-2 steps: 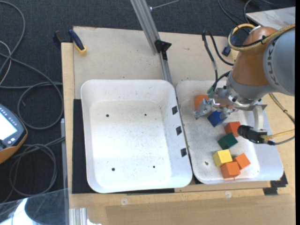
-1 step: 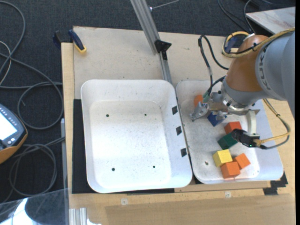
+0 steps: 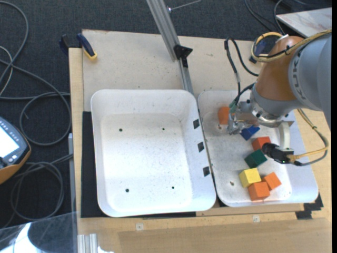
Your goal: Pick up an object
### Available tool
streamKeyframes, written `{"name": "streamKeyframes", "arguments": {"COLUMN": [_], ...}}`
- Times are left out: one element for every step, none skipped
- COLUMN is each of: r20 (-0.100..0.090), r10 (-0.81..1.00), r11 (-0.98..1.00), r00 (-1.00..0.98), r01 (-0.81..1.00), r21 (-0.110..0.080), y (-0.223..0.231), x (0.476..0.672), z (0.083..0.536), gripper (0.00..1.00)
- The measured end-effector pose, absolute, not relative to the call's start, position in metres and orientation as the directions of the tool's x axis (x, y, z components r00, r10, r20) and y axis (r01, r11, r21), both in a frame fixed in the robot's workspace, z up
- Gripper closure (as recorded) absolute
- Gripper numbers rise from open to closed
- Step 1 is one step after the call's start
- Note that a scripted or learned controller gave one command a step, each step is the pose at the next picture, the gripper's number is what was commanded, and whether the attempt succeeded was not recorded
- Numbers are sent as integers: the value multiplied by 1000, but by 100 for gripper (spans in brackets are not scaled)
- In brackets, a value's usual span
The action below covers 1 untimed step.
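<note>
Several small blocks lie in the right bin (image 3: pixel 300 186). An orange block (image 3: pixel 224 115) sits at the bin's upper left. A blue block (image 3: pixel 250 133), a red-orange block (image 3: pixel 261 143) and a green block (image 3: pixel 256 158) run down the middle. A yellow block (image 3: pixel 250 176) and two more orange blocks (image 3: pixel 272 181) (image 3: pixel 258 192) lie near the front edge. My gripper (image 3: pixel 237 123) reaches down into this bin from the right, low between the upper orange block and the blue block. The wrist hides its tips.
The left bin (image 3: pixel 142 152) stands beside the right one, their rims touching. A slanted metal pole (image 3: pixel 168 30) rises from the bench behind the bins. A blue and yellow tool (image 3: pixel 87 45) lies at the bench's far left corner. Cables trail on the floor.
</note>
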State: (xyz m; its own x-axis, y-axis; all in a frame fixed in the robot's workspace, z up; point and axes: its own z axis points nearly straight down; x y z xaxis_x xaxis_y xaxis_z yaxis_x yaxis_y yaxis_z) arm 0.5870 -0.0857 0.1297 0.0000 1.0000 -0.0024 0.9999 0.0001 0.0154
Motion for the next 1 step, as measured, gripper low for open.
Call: {"name": "streamKeyframes", "arguments": {"r20": [-1], "r10": [1000], "r11": [1], "r00": [-1], "r01": [1000], "r21": [7], "y": [-94], "x": [594], "z": [179], "gripper": [100]}}
